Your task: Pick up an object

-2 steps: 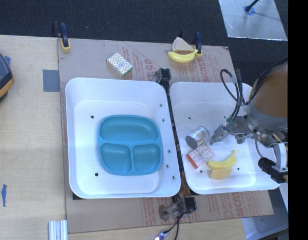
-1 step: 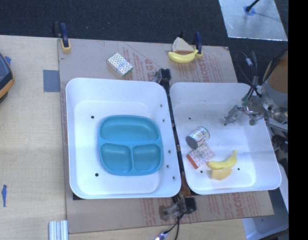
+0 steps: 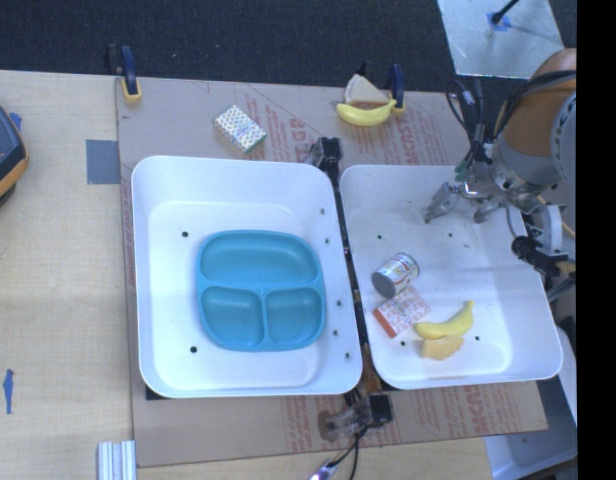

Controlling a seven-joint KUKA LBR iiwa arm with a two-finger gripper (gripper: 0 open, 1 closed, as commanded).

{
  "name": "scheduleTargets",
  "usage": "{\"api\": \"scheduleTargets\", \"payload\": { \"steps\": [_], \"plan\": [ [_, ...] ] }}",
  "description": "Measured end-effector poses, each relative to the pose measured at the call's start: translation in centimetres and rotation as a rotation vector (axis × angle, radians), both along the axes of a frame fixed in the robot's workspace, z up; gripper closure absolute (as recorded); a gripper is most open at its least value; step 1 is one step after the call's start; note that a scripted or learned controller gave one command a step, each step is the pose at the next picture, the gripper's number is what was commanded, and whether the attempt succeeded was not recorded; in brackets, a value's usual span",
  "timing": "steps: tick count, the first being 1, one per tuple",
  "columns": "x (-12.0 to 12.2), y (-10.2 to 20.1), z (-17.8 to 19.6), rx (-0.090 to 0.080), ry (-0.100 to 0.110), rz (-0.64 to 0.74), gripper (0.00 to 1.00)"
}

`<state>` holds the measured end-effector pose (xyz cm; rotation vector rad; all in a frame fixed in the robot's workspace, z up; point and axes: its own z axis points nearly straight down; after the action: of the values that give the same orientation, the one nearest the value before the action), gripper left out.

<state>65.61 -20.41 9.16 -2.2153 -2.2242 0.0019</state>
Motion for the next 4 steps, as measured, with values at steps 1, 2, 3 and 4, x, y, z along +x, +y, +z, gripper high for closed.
{"api": "scheduleTargets", "payload": {
  "steps": [1,2,3,4],
  "plan": [
    [-12.8,4.3,8.6,-0.002,0.000,0.000,0.00],
    [-0.7,8.8,-0.1,0.000,0.003,0.001,0.00],
    [0.0,5.1,0.5,-0.002,-0.002,-0.001,0.00],
    [-1.1,-0.8,0.1,-0.002,-0.003,-0.002,0.00]
  ]
}}
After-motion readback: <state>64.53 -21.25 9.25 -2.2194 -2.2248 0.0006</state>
